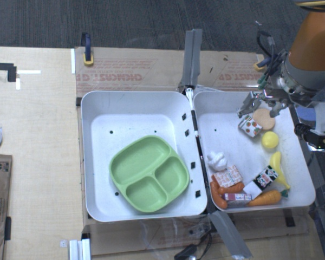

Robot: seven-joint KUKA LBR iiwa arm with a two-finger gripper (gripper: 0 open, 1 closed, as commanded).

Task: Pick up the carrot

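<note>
You would have found the carrot (265,198) lying on its side at about 5 o'clock in the right bin (227,110), close to that bin's near wall, its narrow end aimed toward 9 o'clock. A small flat packet (238,197) lay against that narrow end, and a black-and-white carton (266,177) sat just above it toward 12 o'clock. A banana (277,167) curved beside the carton toward 2 o'clock, and a yellow ball (270,140) (possibly a lemon) rested above it.

The gripper (257,103) hung over the far part of the same bin, at roughly 1 o'clock from the bin's centre, well apart from the carrot. Whether its fingers were spread or pressed together you could not tell, since the metal parts blurred into one another there. Just beneath it sat a small white box with red and green marks (251,127) and a tan round disc (265,120), both near the gripper's tip; contact could not be made out. The arm (312,39) came in from 3 o'clock, its orange band showing at the upper right.

At 7 o'clock in the right bin you had a white crumpled object (217,160), a pale red-patterned packet (227,175) and an orange-red item (220,193) crowded together by the divider.

The left bin (97,112) held a green three-compartment plate (148,173), set slightly toward 5 o'clock of its centre. Both bins stood on the table (32,112).
</note>
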